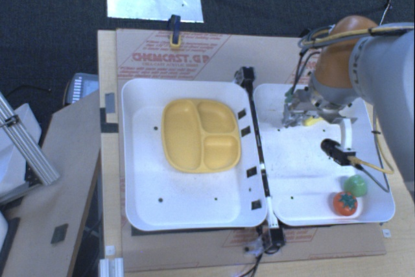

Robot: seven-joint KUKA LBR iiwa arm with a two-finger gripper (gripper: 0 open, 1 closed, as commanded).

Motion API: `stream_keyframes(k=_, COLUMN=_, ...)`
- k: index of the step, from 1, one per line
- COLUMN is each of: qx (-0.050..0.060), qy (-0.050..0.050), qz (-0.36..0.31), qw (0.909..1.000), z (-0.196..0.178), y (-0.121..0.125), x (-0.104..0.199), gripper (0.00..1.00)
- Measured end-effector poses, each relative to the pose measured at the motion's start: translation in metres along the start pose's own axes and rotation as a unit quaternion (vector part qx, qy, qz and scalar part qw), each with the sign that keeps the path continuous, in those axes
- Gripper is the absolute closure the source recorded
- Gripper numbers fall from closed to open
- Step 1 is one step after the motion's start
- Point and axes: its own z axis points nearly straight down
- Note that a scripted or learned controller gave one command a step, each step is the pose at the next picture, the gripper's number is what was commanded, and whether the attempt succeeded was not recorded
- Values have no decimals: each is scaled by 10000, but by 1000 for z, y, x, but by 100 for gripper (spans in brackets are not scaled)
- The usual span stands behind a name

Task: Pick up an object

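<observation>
My gripper [295, 115] hangs low over the far left part of the right bin [298, 165], pointing down at its floor. A small yellow thing [313, 120] peeks out just to the right of the gripper, mostly hidden by the wrist; whether it is held is unclear. A green round object [355, 185] and an orange-red ball with a green patch [345, 204] lie together in the near right corner of the same bin, well away from the gripper.
The left bin [142, 191] holds a yellow divided plate [200, 135] at its middle. A black-clipped divider [254, 139] runs between the two bins. The grey arm [382, 74] reaches in over the right bin's far right side.
</observation>
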Motion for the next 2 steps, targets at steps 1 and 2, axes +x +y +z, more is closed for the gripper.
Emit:
stream_keyframes(k=1, qx=-17, qy=2, qz=-27, qw=10000, z=-63, y=4, x=6, gripper=100)
stream_keyframes(k=2, qx=-11, qy=0, qz=-26, qw=10000, z=-107, y=7, x=2, gripper=100)
